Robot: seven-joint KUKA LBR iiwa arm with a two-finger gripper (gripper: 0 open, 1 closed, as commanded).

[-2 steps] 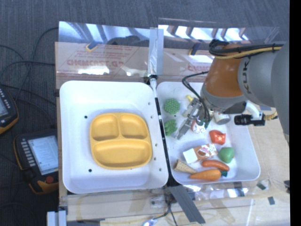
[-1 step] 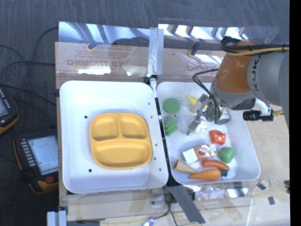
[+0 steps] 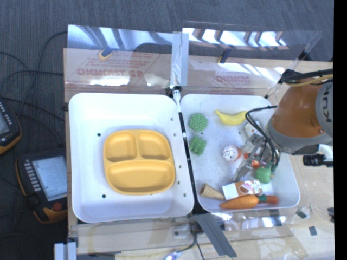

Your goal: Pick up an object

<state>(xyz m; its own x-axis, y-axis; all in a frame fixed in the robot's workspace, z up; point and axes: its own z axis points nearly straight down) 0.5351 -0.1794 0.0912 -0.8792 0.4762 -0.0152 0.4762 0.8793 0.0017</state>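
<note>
A: Where is the tool (image 3: 259, 161), and does it have hold of anything?

B: It hangs low in the right bin (image 3: 214, 104), just right of the small white ball with red spots (image 3: 230, 153). A green piece (image 3: 263, 174) sits right at its tip, touching or just under the metal parts. Whether that piece is between the fingers, or how far apart they stand, I cannot tell; the arm (image 3: 295, 118) with its orange band covers much of it.

A: What else lies in that bin, counted?

B: Taking the spotted ball as the mark: one yellow banana (image 3: 231, 117) beyond it toward the far wall. Two green bumpy pieces to its left, a round one (image 3: 198, 122) farther back and a smaller one (image 3: 197, 145) nearer, both beside the wall between the bins. Toward the near wall, one cone-shaped piece (image 3: 212, 191), one small white and red packet (image 3: 243, 189), and one orange carrot (image 3: 239, 202) along the near wall, with a small red and green bit (image 3: 269, 200) at its right end.

A: And the left bin (image 3: 87, 145)?

B: Well left of the ball, one yellow tray (image 3: 140, 161) with three compartments, lying flat in the middle. So two white bins side by side on the counter (image 3: 124, 69).
</note>
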